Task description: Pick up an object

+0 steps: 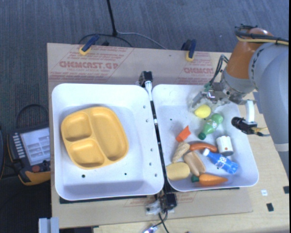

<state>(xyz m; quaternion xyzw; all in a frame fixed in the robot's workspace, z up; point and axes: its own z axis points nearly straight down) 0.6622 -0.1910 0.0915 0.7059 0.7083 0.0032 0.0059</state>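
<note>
We look down at a slant on a desk (87, 62) covered with printed cardboard, bearing two shallow white bins side by side. The left bin (63, 178) holds a yellow divided tray (93, 136) with three compartments. The right bin (172, 103) holds a scatter of toy food, mostly in its near and middle part.

The grey arm (274, 91) with its orange band reaches in from the right, and its claw (208, 97) sits over the far part of the right bin. Its fingers look spread apart, pointing down and leftward, with nothing between them. A yellow lemon (202, 111) lies just beneath and near the claw, touching or almost touching a green bottle (211, 124) on its near right side.

Farther toward us lie an orange wedge (184, 132), a carrot (210, 179), a hot dog (194, 163), a blue bottle (223, 163), a white cup (224, 144) and a tan bread roll (178, 171), packed close together.

We judge the task to be at the approach step: the claw is poised above the lemon but has not closed on anything. The next move seems to call for lowering straight down so the fingers straddle the lemon, keeping clear of the green bottle beside it, then closing and lifting. The lemon's round shape may let it slip sideways.
</note>
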